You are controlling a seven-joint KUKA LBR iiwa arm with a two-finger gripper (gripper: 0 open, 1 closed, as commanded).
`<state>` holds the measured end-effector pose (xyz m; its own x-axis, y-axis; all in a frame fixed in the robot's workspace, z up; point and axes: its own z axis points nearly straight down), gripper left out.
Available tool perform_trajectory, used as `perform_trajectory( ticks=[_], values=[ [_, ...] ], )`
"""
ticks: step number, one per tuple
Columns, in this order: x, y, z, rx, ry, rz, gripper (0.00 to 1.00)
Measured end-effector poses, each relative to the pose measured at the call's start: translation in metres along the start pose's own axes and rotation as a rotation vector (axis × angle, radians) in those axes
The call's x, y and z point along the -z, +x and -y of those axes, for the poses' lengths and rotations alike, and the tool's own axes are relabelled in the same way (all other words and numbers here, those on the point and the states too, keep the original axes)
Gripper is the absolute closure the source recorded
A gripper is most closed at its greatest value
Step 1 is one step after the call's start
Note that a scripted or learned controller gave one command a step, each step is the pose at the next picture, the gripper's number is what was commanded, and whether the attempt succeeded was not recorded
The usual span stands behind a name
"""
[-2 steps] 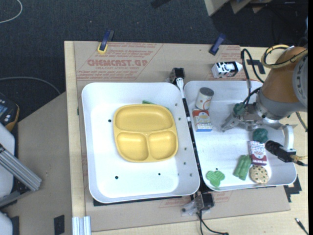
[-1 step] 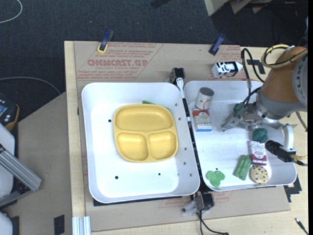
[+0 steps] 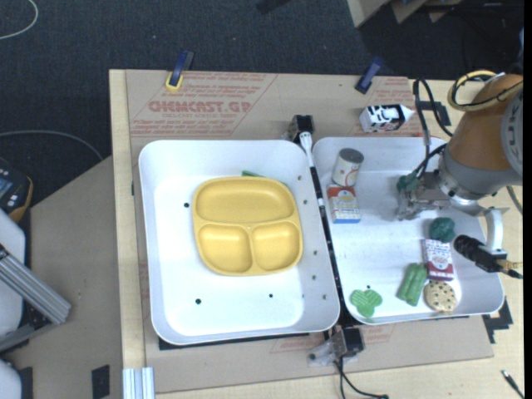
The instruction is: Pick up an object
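Nothing is lifted yet. My gripper [image 3: 409,199] hangs low in the right bin [image 3: 374,248], just above the teal lump [image 3: 441,227]; its opening I cannot tell.

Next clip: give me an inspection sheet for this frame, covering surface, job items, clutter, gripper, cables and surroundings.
Surface: bench with brown printed board, bearing left bin and right bin side by side.
Job's things: in the right bin, a small can upright, small carton below it, dark green lump, red packet, green pickle-shaped piece, cookie, green leafy toy.
Clutter: yellow divided plate in the left bin, something green peeking from behind it; black-and-white item on the board.
Gripper: gripper low over the right bin; finger state unclear.
Cables: black cables near the arm; another at the front edge.
Surroundings: dark carpet, two clamps on the far edge.
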<state>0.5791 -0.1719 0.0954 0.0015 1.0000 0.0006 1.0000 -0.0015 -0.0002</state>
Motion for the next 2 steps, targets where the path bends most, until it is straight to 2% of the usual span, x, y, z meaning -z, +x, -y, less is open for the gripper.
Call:
perform_trajectory(
  ticks=[1, 2],
  values=[
    [0.064, -0.002, -0.001, 0.002, -0.007, 0.004, 1.0],
    [0.123, 0.003, 0.004, 0.003, -0.005, 0.003, 1.0]
  ],
)
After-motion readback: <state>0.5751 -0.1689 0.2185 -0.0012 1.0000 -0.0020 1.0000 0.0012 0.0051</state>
